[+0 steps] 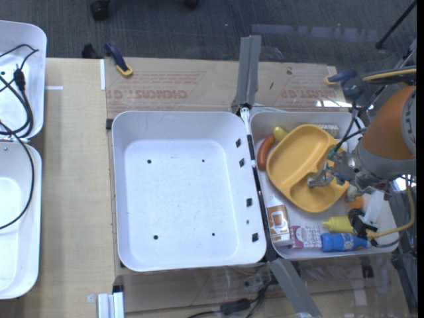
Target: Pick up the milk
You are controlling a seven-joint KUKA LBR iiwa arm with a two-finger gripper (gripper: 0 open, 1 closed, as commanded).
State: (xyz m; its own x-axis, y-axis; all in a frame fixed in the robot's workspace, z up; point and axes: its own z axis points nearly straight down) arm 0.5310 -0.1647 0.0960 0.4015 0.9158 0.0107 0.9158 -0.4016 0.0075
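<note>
Two small cartons lie in the front left corner of the right bin (392, 212). One is white and brown (278, 222), the other pink and white (305, 236) and lying flat; which of them is the milk I cannot tell. My gripper (322, 177) hangs low over a yellow bowl (298, 167) in the middle of that bin, up and to the right of the cartons and apart from them. Nothing shows held in it. The orange-banded wrist (391, 131) reaches in from the right.
A red sausage (265, 151) lies at the bowl's left. A yellow bottle (338, 224) and a blue bottle (343, 242) lie along the front wall beside the cartons. The left bin (119, 177) adjoins. A blue-yellow clamp (118, 59) lies on the cardboard behind.
</note>
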